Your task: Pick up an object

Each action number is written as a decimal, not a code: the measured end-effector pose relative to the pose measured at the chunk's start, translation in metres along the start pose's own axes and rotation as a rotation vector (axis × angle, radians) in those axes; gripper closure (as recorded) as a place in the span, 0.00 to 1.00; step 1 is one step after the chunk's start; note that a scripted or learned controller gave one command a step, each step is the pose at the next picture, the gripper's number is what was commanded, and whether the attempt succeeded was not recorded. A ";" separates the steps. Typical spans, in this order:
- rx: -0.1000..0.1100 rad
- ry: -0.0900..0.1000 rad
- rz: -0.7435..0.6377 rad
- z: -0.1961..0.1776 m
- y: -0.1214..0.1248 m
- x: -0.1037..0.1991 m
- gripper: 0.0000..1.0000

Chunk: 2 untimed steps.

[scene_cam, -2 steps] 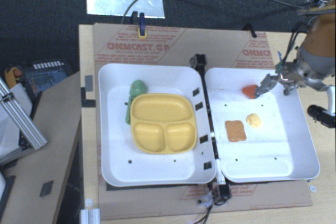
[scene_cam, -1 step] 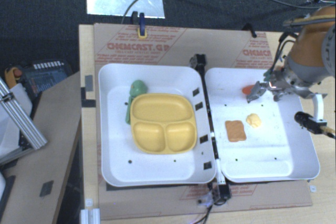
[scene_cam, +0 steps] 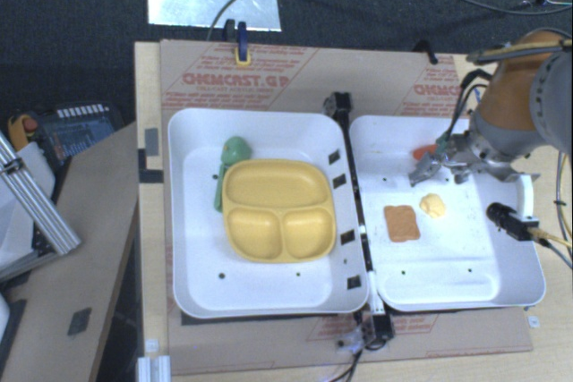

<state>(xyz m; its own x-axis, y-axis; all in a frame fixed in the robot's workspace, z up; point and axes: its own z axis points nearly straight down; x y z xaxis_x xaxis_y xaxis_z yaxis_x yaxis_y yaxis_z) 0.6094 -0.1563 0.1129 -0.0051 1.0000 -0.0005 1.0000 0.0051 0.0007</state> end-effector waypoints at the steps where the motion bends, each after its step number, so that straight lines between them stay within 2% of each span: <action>1: 0.001 0.000 0.001 0.029 0.000 0.000 0.00; 2: -0.004 -0.001 0.000 0.017 0.002 0.000 1.00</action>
<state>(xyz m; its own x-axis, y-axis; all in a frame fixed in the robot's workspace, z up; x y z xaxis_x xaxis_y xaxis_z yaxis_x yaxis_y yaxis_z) 0.6114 -0.1562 0.0963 -0.0048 1.0000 -0.0016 1.0000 0.0048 0.0049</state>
